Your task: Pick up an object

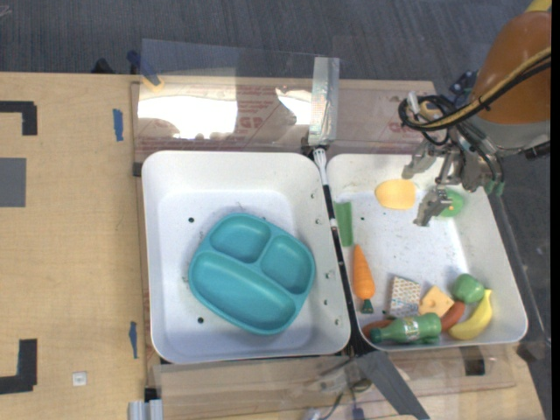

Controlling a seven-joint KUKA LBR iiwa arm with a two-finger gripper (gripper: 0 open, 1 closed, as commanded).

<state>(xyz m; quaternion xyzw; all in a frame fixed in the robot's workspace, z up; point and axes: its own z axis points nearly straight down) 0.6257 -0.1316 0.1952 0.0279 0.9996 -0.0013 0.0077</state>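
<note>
My gripper [440, 192] hangs low over the far part of the right bin [490, 234], below the orange-banded wrist. A small green object [453, 204] lies right at the gripper, partly hidden by it; I cannot tell whether they touch. A yellow rounded piece [395, 193] rests just left of the gripper. Nearer the front lie a carrot [362, 274], a green bottle [407, 329], a banana [475, 318], a green round fruit [468, 287], an orange wedge [435, 302] and a speckled grey square [403, 294].
The left bin [166, 199] holds a teal divided plate [254, 269]. A green flat strip [343, 221] lies along the right bin's left wall. A clear upright panel [325, 103] stands behind the divider between the bins. Cables loop by the wrist [429, 112].
</note>
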